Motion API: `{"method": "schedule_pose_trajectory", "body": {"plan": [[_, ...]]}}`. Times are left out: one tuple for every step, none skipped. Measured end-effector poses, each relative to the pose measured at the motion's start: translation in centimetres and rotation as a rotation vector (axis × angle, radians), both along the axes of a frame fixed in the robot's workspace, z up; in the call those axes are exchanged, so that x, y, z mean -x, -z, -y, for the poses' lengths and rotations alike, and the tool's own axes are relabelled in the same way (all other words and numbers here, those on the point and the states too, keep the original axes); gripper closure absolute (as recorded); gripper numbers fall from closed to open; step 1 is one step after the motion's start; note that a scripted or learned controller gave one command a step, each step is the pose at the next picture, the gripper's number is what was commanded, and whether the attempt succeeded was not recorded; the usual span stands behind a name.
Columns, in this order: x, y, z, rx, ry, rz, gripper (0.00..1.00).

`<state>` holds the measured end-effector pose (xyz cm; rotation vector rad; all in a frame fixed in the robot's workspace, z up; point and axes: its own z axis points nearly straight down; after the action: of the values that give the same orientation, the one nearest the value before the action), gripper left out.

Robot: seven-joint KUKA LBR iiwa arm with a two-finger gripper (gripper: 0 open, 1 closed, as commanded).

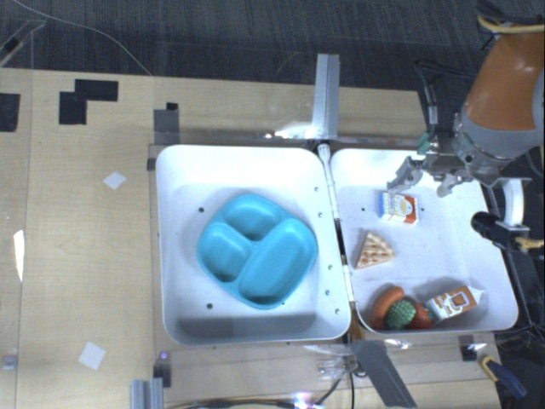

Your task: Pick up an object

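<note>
Gripper (424,177) hangs with fingers spread and nothing between them, at the right bin's (502,313) far edge, just beside a small milk carton (399,206) lying near that edge.

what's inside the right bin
The right bin holds a small white carton, a pizza slice, a sausage, a strawberry and an orange carton. The arm covers its far right corner.
</note>
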<state>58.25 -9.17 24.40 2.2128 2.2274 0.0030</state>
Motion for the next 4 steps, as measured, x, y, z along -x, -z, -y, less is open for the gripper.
{"method": "schedule_pose_trajectory", "body": {"plan": [[1.2,15.5,2.7,0.002,-0.121,0.009,0.00],[5.0,15.4,-0.2,0.005,-0.234,0.013,0.00],[3.1,6.6,2.4,0.004,-0.612,0.004,0.00],[-4.3,9.4,2.6,0.003,-0.554,0.003,0.00]]}}
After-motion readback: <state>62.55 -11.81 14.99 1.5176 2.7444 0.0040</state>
